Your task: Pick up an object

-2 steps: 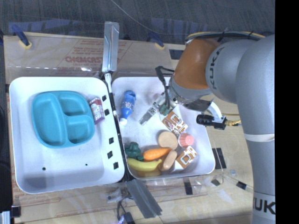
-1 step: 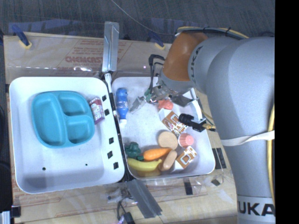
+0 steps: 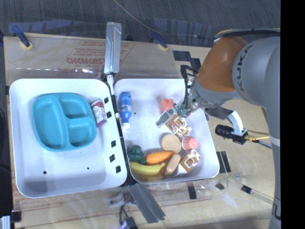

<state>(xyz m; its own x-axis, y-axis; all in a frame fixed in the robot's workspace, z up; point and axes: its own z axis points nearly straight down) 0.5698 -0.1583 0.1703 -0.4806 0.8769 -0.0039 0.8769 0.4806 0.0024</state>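
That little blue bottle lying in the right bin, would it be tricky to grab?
Probably a bit. The blue bottle lies on its side on bare bin floor, so a nudge may roll it. Its rounded, smooth-looking body could slip between fingers. It looks small, likely light.

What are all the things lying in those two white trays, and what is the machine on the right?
Bins: 2, white, side by side on the bench.
Tray: 1, light blue with compartments, left bin.
Can: 1, dark red, left bin, beside the tray's right edge.
Bottle: 1, blue and white, right bin, near its left wall.
Star: 1, salmon pink, right bin, upper middle.
Boxes: 2, orange and white, right bin, right side.
Cup: 1, pink, between the boxes.
Bread: 1, tan, right bin.
Carrot: 1, orange, lower right bin.
Banana: 1, yellow, below the carrot.
Broccoli: 1, dark green, left of the carrot.
Arm: 1, grey and orange, reaching in from the right.
Gripper: 1, above the upper box.
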